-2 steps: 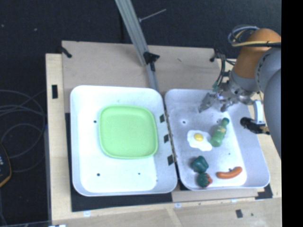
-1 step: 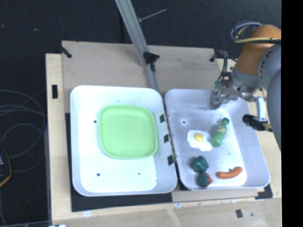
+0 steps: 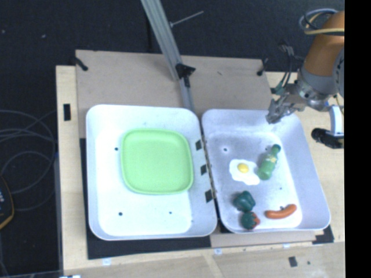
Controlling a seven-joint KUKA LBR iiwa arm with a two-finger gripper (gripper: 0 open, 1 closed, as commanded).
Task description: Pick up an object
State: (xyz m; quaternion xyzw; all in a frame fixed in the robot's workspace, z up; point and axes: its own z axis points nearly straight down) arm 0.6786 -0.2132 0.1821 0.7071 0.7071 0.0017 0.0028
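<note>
Toy foods lie in the right bin (image 3: 302, 141), past the green plate (image 3: 156, 161) in the left bin (image 3: 104, 213): fried egg (image 3: 244, 171), green pepper (image 3: 244, 200), green bottle (image 3: 268, 163), sausage (image 3: 280, 212). We see the gripper (image 3: 275, 117) over that bin's far edge; we cannot tell its state.

We identify the arm (image 3: 320, 68) at the 2 o'clock region of the view as a rounded body with an orange band over a grey wrist section. Looped cables, pale and dark, arch over the orange band toward 1 o'clock, and thin dark wires run along the wrist on its 9 o'clock side. From the grey wrist a narrow, dark grey gripper (image 3: 272, 119) extends toward 8 o'clock, and a white bracket with a black rounded part sits at the wrist's 4 o'clock side.
</note>
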